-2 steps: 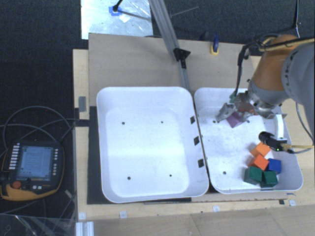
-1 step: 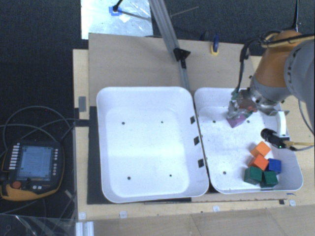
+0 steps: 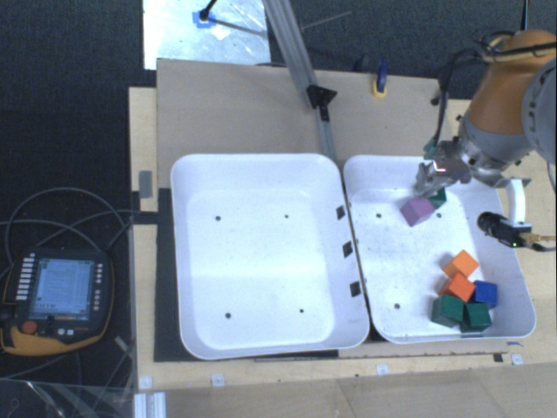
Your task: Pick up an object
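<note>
My gripper hangs over the back part of the right bin, at the end of the grey arm with the orange band. A purple block sits tilted directly below and to the left of the gripper tip, touching or nearly touching it. A small dark green piece peeks out beside the tip. In the bin's front right corner lies a cluster: two orange blocks, a blue block and two green blocks.
The left bin stands beside the right one, and small black clips sit along the shared rim. A slanted metal pole rises behind the bins. A teach pendant with cables lies far left.
</note>
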### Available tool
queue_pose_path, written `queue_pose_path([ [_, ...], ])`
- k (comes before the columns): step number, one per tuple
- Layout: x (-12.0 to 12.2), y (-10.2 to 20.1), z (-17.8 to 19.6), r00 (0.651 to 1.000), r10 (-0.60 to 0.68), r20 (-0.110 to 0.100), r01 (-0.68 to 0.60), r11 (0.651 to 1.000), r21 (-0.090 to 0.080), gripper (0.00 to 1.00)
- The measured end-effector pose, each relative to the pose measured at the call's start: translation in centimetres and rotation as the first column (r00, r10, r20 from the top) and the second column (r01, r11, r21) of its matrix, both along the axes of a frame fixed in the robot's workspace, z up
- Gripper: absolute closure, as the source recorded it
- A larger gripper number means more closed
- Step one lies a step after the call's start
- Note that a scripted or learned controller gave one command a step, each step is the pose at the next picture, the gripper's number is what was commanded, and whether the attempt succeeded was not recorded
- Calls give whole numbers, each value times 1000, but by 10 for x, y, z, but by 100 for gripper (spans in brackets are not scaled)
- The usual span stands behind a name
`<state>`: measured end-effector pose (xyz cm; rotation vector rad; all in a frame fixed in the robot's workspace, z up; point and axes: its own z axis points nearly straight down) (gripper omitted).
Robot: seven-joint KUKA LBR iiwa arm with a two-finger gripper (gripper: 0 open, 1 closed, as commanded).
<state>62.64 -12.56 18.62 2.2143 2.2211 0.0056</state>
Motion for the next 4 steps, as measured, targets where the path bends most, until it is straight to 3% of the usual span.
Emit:
queue_pose_path([
  [1,1,0,28,1000,1,-1,-1,1000,0,100],
  [4,37,160,44,1000,8,-1,-8,1000,4,100],
])
